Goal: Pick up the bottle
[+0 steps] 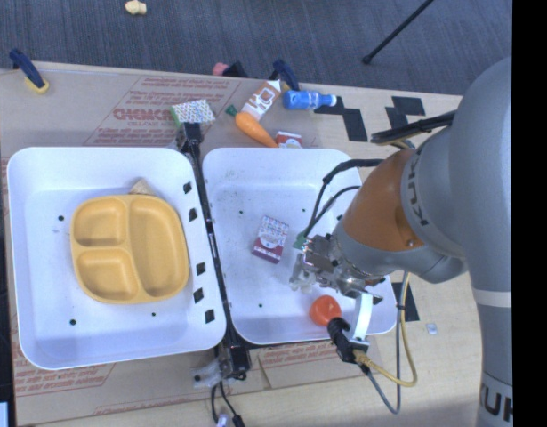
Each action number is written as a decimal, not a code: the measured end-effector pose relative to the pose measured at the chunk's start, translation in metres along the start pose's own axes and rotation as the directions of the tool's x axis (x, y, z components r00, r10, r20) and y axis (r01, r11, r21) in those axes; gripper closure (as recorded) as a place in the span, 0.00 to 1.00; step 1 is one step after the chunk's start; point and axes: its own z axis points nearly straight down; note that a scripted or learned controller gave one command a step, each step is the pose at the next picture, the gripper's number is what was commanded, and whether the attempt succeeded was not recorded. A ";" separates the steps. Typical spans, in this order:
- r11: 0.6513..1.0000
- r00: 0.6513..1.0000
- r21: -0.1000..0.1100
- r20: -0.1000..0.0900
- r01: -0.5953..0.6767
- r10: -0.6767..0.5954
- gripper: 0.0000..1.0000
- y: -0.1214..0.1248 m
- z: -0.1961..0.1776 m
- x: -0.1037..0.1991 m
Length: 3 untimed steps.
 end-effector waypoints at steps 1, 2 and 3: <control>1.000 1.000 -0.006 0.002 0.023 -0.023 1.00 0.017 -0.152 -0.042; 0.984 0.984 -0.002 0.002 0.180 -0.180 1.00 -0.002 -0.071 0.004; 0.843 0.843 -0.001 0.003 0.538 -0.538 1.00 -0.012 -0.065 0.030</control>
